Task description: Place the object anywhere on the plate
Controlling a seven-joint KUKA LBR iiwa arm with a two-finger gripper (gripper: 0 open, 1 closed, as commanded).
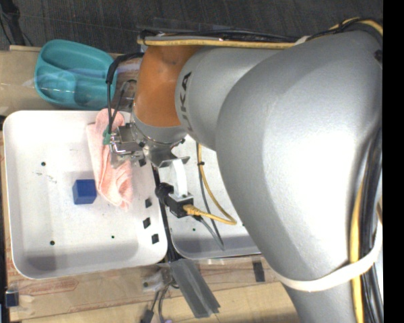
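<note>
Grey arm (276, 147) looming over pink cloth (114, 167); gripper (121, 143) at cloth, finger state untellable. Likely grasp step; next, carrying toward 1 plate, unidentified.

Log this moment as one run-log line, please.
arm: over both bins | hand: above pink cloth in left bin | blue cube: loose on bin floor, left of cloth | teal scoop: outside bin

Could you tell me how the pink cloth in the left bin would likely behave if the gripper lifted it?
The pink cloth lies crumpled in soft folds, so it would probably droop and stretch out when lifted. It looks light. Pushed, it would likely bunch up rather than slide like the blue cube.
</note>
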